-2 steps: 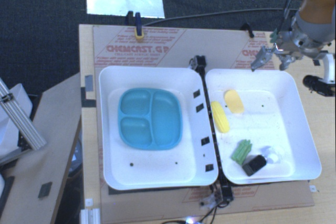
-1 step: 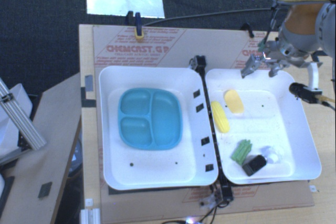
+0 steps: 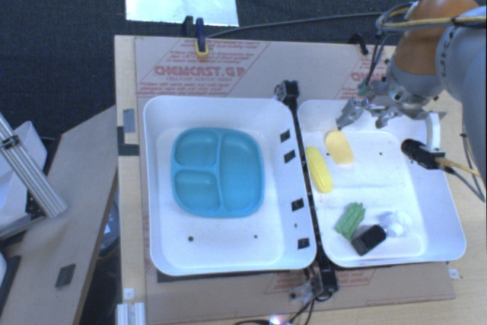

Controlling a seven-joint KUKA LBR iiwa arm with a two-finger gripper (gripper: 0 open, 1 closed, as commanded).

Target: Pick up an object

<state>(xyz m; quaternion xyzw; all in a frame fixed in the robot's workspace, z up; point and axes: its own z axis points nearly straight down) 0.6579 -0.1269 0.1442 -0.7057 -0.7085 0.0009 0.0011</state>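
Observation:
The right bin (image 3: 449, 236) holds several small objects. A pale yellow piece (image 3: 338, 147) lies near its back, and a yellow corn cob (image 3: 319, 170) rests against the left wall. A green piece (image 3: 350, 218), a black block (image 3: 369, 240) and a small white piece (image 3: 396, 223) sit near the front. My gripper (image 3: 364, 116) hangs over the bin's back edge, just behind the pale yellow piece. Its fingers are spread open with nothing between them.
The left bin (image 3: 163, 240) holds a blue divided plate (image 3: 218, 171). A black divider strip (image 3: 298, 179) runs between the bins. A black fitting with a cable (image 3: 422, 152) sits at the right bin's right side. The arm's orange band (image 3: 430, 19) is above the bin's back right.

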